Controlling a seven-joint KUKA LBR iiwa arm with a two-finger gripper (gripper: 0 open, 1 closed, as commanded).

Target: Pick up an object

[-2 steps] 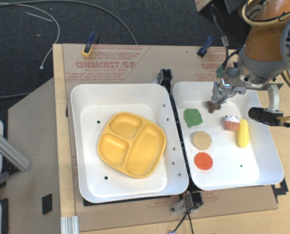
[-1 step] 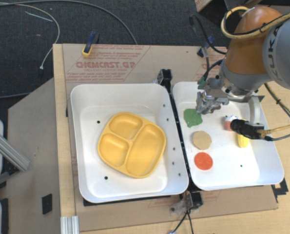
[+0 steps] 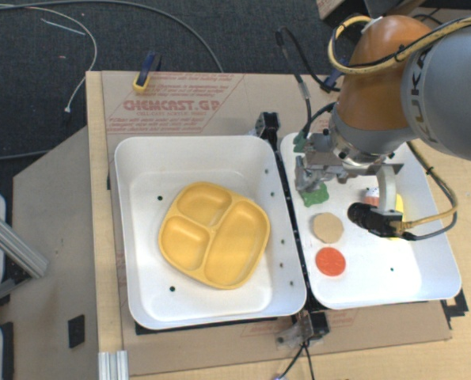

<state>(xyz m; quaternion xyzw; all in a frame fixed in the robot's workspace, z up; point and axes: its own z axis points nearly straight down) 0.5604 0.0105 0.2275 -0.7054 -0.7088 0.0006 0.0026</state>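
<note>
The right bin [image 3: 425,279] holds a tan round disc [image 3: 327,228] and, just in front of it, a red round disc [image 3: 331,261]. A small green object [image 3: 317,194] lies near the bin's left wall. My gripper [image 3: 309,179] hangs right over that green object, and the wrist hides part of it. A small yellow and red piece [image 3: 396,204] peeks out behind the arm's hardware further right.
The left bin [image 3: 132,212] holds a yellow divided plate [image 3: 214,233] at its middle. A cardboard sheet [image 3: 176,101] lies under both bins, with a blue and yellow clip [image 3: 146,70] at its back edge. Cables run across the dark floor behind.
</note>
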